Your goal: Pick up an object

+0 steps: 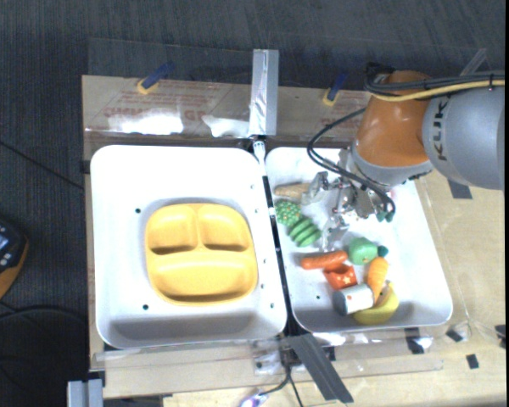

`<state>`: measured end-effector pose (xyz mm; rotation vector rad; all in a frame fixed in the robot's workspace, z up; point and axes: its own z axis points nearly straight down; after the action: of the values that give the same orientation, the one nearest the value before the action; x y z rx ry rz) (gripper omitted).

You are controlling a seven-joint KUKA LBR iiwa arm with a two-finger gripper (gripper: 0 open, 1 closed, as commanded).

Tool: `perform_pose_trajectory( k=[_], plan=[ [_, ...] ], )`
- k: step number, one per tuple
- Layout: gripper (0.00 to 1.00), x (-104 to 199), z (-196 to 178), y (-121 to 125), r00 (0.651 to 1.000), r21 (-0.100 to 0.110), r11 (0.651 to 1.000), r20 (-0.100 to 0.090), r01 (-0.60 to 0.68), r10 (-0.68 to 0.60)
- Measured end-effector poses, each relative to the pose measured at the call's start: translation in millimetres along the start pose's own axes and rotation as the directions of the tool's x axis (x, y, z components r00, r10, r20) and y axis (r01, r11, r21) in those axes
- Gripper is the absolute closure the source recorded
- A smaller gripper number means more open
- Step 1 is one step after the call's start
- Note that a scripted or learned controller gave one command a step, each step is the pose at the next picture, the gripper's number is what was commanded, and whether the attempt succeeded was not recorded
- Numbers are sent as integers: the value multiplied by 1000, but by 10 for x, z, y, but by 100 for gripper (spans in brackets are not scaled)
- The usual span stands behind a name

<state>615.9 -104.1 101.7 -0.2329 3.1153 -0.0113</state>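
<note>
Two white bins sit side by side; the left bin (119, 185) holds a yellow divided tray (202, 253). Over the right bin (424, 261), the gripper (343, 206) hangs above the toy food; whether it is open or closed cannot be told. Just below lies an orange carrot (324, 261), long axis running left-right, near a green piece (302, 230) and a banana (377, 310).

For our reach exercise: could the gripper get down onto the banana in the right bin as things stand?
Probably yes. The banana lies uncovered at the right bin's near edge, though a small can touches it; the gripper hangs above that bin's far part.
</note>
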Motion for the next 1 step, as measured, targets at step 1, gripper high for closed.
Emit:
perform_pose_trajectory(
  k=[1],
  plan=[
    [0, 592, 95, 143, 993, -5, 993, -1, -115, 115]
  ],
)
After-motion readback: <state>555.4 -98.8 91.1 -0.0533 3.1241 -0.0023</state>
